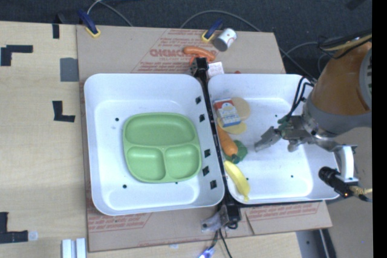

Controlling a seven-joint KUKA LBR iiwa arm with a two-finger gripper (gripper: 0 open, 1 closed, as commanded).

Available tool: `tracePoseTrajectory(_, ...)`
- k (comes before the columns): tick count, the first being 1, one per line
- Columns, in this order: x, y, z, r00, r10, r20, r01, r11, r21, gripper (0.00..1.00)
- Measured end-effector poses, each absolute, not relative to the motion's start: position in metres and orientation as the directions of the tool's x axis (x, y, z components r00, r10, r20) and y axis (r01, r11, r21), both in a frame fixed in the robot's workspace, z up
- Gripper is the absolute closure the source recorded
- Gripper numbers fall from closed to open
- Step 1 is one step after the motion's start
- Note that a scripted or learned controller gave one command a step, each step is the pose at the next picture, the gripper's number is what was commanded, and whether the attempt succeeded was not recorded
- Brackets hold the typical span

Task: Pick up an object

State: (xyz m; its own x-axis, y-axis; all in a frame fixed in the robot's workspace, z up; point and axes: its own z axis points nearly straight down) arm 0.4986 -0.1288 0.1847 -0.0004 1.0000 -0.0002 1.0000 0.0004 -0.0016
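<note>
In the right bin (272, 99) several small items lie along the left wall. They are a red, white and blue carton (227, 113) on a tan disc (243, 109), an orange carrot (227, 142), a green piece (237, 153) and a yellow banana (237, 179). My gripper (270, 138) hangs low over the middle of the right bin, to the right of the carrot and apart from it. Nothing shows between its tips. The arm's orange band (341, 87) is at the right edge.
The left bin (97, 90) holds a green divided plate (161, 148). Behind the bins on the cardboard lie an orange item (199, 52), a grey cylinder (225, 39) and two blue-and-yellow clamps (89, 23). Cables run across the dark floor at the back.
</note>
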Motion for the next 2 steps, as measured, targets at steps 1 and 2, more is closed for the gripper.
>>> tracePoseTrajectory(1, 0.583, -0.098, 0.131, -0.002, 1.0, 0.0, 1.0, 0.002, -0.002, 0.0)
tracePoseTrajectory(2, 0.64, -0.098, 0.086, -0.002, 1.0, -0.001, 1.0, 0.002, 0.003, 0.0)
